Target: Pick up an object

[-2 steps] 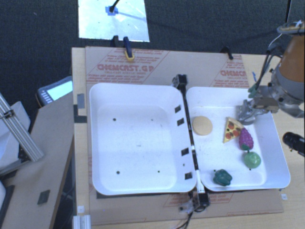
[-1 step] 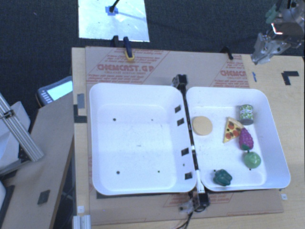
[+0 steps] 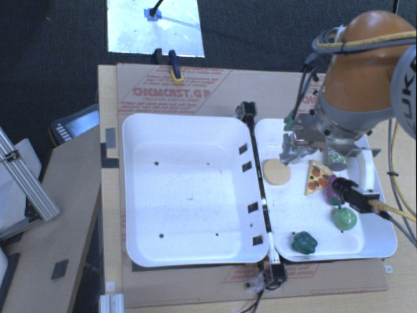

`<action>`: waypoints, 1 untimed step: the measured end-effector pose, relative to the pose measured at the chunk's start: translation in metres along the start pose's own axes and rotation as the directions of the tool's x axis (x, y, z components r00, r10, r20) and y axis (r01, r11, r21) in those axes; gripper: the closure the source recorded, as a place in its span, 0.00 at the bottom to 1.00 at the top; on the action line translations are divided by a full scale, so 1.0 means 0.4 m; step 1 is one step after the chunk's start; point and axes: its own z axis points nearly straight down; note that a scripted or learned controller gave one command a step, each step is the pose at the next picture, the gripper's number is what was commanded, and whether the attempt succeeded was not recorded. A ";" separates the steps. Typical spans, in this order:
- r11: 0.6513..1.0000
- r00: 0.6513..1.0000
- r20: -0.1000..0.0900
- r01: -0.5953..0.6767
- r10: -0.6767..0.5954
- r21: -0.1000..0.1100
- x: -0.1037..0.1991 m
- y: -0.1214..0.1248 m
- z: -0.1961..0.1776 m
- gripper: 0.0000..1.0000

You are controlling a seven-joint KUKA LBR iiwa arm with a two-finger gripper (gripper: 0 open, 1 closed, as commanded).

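Gripper (image 3: 291, 150), can't tell its state tbh, sits at 1 o'clock of the disc (image 3: 277, 173), so I'd center over it before dropping.

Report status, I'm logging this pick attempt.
End effector low over right bin, nothing seen gripped. Tan disc just below it. Pizza slice, green pieces lie nearby.

A: So what else are we seeing around the bench? We've got a brown cardboard sheet (image 3: 182, 87) with red print lying flat under everything.

B: Yep, and a yellow-and-black clamp (image 3: 174, 67) sits at its far edge. Past that we see a shiny metal plate (image 3: 155, 18) on the dark floor. Off to the left there's an aluminium rail (image 3: 26, 178) running at a slant.
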 end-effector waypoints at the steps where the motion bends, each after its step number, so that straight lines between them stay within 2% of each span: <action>1: 1.000 1.000 -0.001 0.000 0.000 -0.031 0.055 0.015 -0.302 1.00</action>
